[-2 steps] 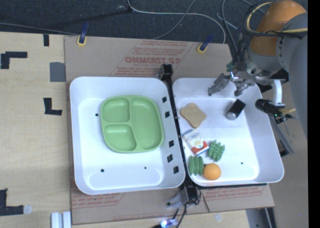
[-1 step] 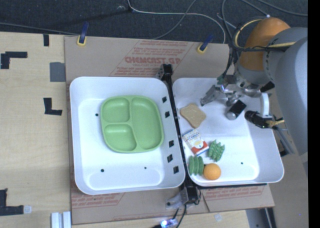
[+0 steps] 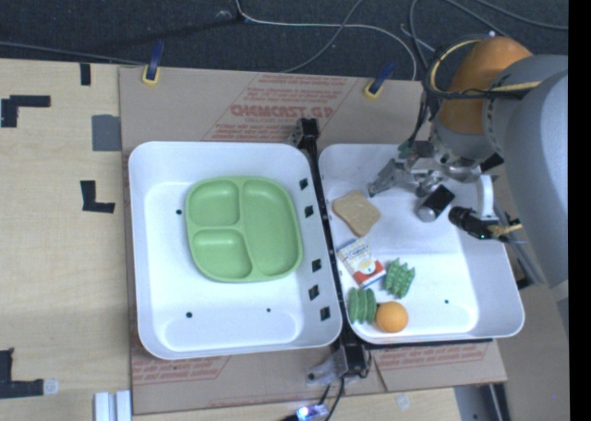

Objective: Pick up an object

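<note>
- My gripper hangs over the far part of the right bin, just beyond the bread and to its right.
- Fingers: can't tell how far apart they are from this angle (metal bits overlap), and I see nothing between them.
- Nothing lifted; every item lies on the bin floor.
- Bread, tan slice, lies near the divider btw the bins, closest thing to my gripper but apart from it.
- Carton, small, white w/ red, sits just on the near side of the bread, also by the divider.
- Green toy, ridged, just right of the carton.
- Second green piece, darker, on the near side of the carton, by the divider.
- Orange touching or nearly touching that darker green piece, on its right.
- Left bin, across the divider from the bread: holds a green tray w/ three compartments, lying flat about mid-bin.
- My wrist's orange band shows beyond the right bin's far right corner.
</note>
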{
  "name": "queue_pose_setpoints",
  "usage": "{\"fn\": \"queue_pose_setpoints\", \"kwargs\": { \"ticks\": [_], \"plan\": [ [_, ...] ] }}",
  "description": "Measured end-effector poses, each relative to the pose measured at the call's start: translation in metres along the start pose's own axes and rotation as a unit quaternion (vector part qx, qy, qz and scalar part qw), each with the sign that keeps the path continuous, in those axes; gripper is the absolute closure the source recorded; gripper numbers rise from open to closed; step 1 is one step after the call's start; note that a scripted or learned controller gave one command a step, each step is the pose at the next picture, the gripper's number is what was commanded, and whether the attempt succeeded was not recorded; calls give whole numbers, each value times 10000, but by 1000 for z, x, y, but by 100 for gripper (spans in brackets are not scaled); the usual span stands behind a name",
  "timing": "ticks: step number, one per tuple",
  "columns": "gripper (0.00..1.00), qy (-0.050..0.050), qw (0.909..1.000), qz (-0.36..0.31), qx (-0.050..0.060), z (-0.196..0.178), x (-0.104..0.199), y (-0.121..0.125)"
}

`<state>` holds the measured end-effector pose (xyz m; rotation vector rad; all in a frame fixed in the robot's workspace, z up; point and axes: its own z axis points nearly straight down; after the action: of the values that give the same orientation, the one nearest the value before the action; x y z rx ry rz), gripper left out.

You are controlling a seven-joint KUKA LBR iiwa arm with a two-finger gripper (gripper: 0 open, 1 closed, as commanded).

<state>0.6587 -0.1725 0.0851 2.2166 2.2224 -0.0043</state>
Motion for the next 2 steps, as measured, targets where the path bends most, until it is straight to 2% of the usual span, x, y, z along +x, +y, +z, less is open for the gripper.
{"fn": "queue_pose_setpoints", "kwargs": {
  "ticks": [1, 2],
  "plan": [
    [100, -7, 10000, -9, -15, -12, 0, 1],
    [100, 19, 10000, 5, -15, -57, -5, -1]
  ]
}}
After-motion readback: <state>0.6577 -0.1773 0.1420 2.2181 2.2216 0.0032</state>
